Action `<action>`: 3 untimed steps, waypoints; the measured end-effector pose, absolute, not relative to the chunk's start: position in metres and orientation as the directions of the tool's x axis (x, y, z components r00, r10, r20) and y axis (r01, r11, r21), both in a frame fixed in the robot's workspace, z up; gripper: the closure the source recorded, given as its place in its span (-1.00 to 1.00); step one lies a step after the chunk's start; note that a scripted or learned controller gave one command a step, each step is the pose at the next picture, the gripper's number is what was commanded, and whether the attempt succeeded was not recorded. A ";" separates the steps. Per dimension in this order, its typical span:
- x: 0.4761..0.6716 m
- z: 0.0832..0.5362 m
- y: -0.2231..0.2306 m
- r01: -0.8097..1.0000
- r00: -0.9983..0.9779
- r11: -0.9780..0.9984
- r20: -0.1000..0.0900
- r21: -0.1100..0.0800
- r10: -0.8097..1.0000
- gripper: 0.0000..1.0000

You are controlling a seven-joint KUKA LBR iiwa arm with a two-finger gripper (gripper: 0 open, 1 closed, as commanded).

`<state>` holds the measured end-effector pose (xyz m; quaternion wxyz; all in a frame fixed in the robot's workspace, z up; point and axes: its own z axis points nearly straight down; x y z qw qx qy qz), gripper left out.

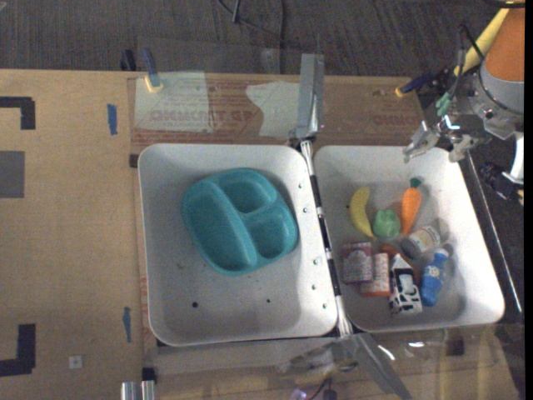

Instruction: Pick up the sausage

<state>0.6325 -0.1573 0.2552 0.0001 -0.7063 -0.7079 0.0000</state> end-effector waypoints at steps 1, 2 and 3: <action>0.667 0.127 -0.114 0.998 0.059 -0.059 0.000 -0.002 0.998 -1.00; 0.667 0.186 -0.083 0.971 0.238 -0.238 -0.001 0.003 0.971 -1.00; 0.639 0.095 -0.132 0.928 0.374 -0.374 -0.001 -0.002 0.928 -1.00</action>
